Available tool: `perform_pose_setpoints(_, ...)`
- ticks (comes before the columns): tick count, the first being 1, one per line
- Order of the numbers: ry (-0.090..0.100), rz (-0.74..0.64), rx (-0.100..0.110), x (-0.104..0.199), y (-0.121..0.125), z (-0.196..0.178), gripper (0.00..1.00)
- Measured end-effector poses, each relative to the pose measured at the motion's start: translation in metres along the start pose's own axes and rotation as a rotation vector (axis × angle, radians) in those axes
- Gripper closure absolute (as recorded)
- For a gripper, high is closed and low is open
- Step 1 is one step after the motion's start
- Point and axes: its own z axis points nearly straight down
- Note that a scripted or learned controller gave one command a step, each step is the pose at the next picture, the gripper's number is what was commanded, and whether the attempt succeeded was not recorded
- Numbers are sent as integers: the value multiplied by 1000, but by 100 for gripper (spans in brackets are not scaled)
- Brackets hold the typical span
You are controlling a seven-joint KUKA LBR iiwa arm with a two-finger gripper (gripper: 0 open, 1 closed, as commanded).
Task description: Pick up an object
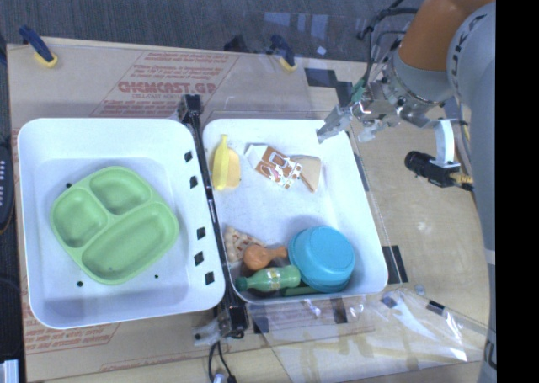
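My gripper (344, 126) hangs over the far right corner of the right bin (364, 204), open with nothing between its fingers. Below and left of it lies a brown and white snack packet (285, 169). A yellow banana-shaped toy (224, 164) rests against the bin's left wall. At the near end sit a blue bowl (323, 257), a green bottle (271, 280) lying on its side, and an orange-brown toy (261, 253) on a patterned packet (235, 242).
The left bin (34, 204) holds a green divided plate (114, 223). A black divider with clips (202, 196) runs between the bins. Cardboard covers the bench behind them. Clear plastic sheeting (421, 322) lies at the near right.
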Motion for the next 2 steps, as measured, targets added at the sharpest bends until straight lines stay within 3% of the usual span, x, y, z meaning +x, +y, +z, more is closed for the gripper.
perform_pose_setpoints(1,-7,-68,-27,24,17,140,0)
perform_pose_setpoints(2,0,-35,-1,96,-10,164,0)
